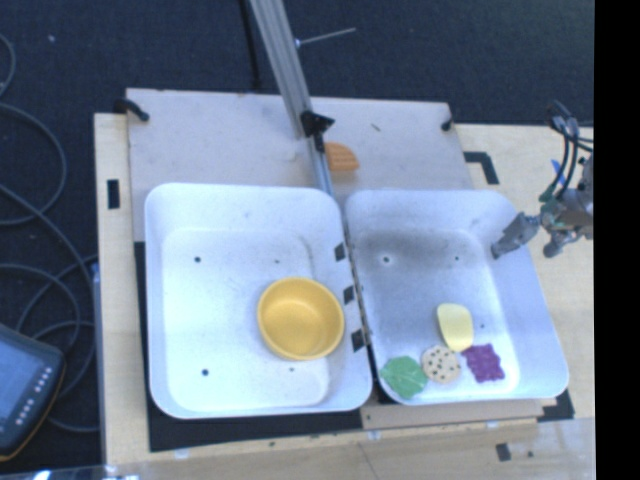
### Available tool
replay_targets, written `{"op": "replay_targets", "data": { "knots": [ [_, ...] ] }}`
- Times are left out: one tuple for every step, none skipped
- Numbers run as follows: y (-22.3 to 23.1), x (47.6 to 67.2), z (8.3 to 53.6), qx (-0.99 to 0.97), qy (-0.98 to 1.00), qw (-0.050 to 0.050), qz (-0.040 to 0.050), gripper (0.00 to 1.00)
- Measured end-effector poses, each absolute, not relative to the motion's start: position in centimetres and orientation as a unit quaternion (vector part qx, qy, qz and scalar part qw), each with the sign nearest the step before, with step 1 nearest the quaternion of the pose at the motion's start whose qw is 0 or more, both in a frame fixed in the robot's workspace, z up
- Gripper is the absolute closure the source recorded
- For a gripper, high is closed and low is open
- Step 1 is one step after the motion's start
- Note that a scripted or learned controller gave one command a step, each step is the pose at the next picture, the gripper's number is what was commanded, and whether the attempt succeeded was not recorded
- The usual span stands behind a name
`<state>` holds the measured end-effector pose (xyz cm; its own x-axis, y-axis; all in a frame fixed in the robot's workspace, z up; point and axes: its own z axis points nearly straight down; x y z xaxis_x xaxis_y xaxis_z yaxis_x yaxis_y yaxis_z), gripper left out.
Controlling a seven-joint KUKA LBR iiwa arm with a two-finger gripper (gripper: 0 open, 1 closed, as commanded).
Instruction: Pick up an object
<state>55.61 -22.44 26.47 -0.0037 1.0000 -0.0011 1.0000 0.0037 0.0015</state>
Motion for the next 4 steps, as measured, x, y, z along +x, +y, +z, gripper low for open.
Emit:
{"op": "replay_targets", "data": {
  "knots": [
    [-22.4,55.6,26.5,0.706,0.709,0.001,0.0000,0.00],
    [-22.5,54.9,22.0,0.707,0.707,-0.001,-0.0015,0.00],
    [-22.3,55.7,16.2,0.707,0.707,-0.001,-0.0018,0.00],
    [-21.5,56.0,11.3,0.706,0.708,-0.001,-0.0014,0.00]
  ]
}}
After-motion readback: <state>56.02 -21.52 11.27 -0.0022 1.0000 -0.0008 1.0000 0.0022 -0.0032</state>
